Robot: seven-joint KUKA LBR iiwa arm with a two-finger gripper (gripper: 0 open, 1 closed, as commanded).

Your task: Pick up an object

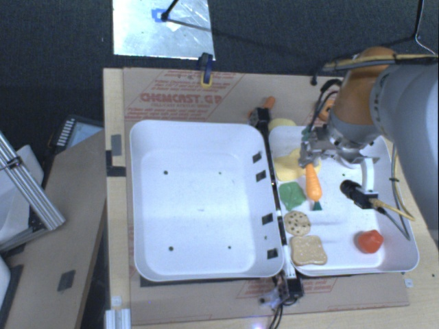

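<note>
The arm (405, 101) reaches over the far half of the right bin (343, 235). Its gripper (312, 157) hangs right at the upper end of the carrot (313, 184), which lies lengthwise near the bin's left edge with its green tip toward the near edge. From this slant I cannot tell whether the claw is released or clenched, nor whether it has the carrot at all. The step in hand looks to be the grab itself, with the carrot the likely pick. To do it well, the claw should close across the carrot's narrow width, not along its length. It should bite toward the thicker middle instead of the very end, since a smooth, tapered body will probably slip out or swing if lifted by its tip. It should also stay clear of the yellow piece (288, 163) just beside the carrot on the left and the green leaf (291, 195) near its lower end, so neither gets dragged along, and it should rise straight up before any sideways travel. Counted from big to small, there is one arm and two bins, the left bin (199, 204) and the right. In the right bin there are:
- one toast (309, 251) at the near left corner
- two yellow pieces, the second (281, 124) against the far edge
- one carrot
- one green leaf
- one tomato (370, 241) toward the near right corner
- one cookie (297, 222) by the left edge, between leaf and toast
</note>
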